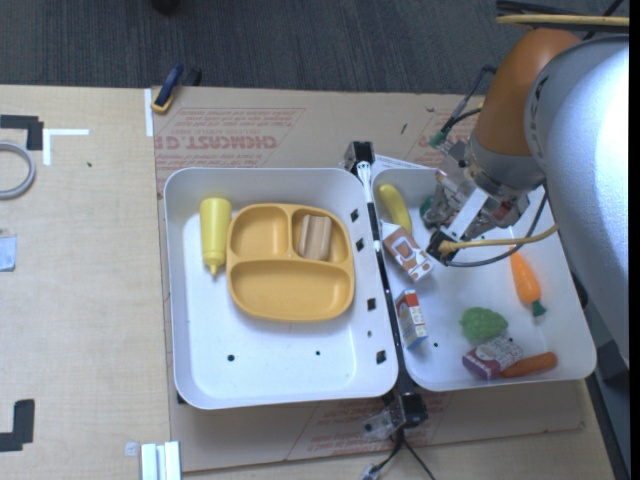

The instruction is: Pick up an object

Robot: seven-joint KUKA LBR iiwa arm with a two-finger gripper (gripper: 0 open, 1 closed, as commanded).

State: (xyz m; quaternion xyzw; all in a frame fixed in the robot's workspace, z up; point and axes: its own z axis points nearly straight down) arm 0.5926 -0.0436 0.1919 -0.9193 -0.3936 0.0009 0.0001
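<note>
dark carpeted floor (300, 28) along the far side; pale wooden bench (80, 298) with black tape marks at left, and a printed cardboard sheet (230, 133) under two white bins. left bin (280, 353): a yellow squeeze bottle (214, 233) lying just beside a yellow divided plate (292, 283), whose far right compartment holds a tan block (315, 236). right bin (445, 353): a yellow fruit-shaped piece (395, 208) at the far left corner, a red-and-white carton (408, 253) next to it, a smaller box (411, 318) along the left wall, a carrot (525, 280), a green lump (484, 322), and a purple box (493, 356) touching an orange piece (530, 365) at the near edge. the arm enters from the right; its pincer (437, 213) hangs over the far part of the right bin, near the carton and the yellow piece. wrist hardware hides it, so open or closed cannot be told, and nothing is seen held.
</note>
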